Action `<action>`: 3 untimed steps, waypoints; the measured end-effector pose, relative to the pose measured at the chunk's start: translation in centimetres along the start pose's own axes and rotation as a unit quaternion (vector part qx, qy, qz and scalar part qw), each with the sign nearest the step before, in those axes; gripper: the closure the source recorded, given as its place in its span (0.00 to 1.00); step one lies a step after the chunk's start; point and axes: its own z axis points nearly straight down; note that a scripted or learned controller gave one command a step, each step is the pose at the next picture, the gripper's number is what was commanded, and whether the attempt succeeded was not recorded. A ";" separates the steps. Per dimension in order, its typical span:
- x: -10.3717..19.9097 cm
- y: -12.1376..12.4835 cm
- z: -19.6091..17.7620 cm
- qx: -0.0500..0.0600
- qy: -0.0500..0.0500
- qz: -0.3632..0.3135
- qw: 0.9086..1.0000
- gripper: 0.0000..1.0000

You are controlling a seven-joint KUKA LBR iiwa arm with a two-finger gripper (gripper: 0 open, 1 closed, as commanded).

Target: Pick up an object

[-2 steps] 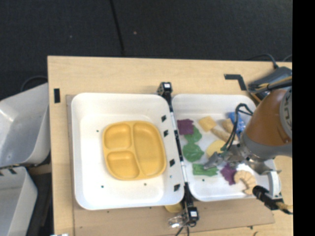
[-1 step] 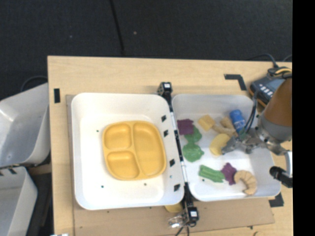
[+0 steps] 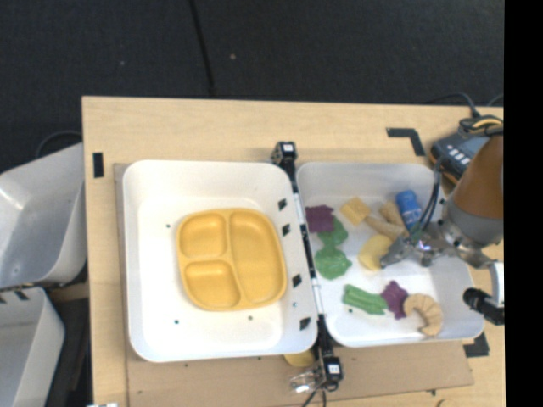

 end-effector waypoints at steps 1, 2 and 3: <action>0.0 0.0 0.0 0.000 0.000 0.000 1.000 0.00; 10.9 3.1 0.0 -0.001 0.003 -0.005 1.000 0.00; 12.0 1.6 -2.5 -0.001 -0.001 0.001 1.000 0.00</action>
